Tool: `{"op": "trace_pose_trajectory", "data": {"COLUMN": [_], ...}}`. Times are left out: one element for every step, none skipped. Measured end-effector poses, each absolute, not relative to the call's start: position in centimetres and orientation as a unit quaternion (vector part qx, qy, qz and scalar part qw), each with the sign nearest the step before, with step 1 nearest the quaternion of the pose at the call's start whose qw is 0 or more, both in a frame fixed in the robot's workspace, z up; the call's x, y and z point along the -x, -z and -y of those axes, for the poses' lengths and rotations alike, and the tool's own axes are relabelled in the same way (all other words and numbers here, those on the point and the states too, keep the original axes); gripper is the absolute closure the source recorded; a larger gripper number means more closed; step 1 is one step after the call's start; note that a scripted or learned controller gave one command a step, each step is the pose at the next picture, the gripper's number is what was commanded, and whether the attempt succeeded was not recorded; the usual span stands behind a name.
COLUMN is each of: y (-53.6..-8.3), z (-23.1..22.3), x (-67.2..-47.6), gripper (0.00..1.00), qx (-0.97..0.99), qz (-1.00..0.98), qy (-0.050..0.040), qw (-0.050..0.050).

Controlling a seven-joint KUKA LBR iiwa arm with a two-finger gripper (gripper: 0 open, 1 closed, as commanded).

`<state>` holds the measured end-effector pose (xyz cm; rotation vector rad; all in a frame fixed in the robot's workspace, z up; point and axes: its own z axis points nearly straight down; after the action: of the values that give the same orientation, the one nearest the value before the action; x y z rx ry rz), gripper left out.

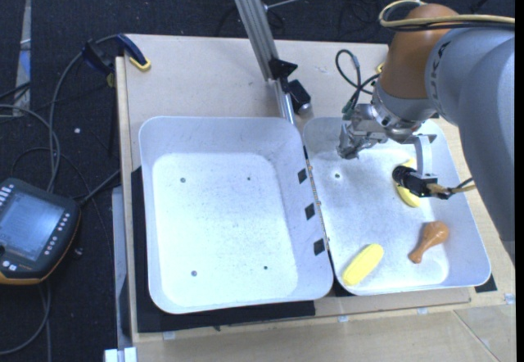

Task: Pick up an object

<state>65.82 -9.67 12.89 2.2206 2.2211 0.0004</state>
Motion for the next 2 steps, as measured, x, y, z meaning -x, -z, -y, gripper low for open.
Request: {"op": "trace_pose_trajectory", "data": {"y": [-17.5, -22.8], "z": [9.7, 9.7], "x": [-66.7, -66.8], "gripper": [1.0, 1.0], "qx": [-0.707, -0.707], "qz": [-0.707, -0.707], "qy": [-0.0014, -0.0016], "qw": [0.002, 0.002]}}
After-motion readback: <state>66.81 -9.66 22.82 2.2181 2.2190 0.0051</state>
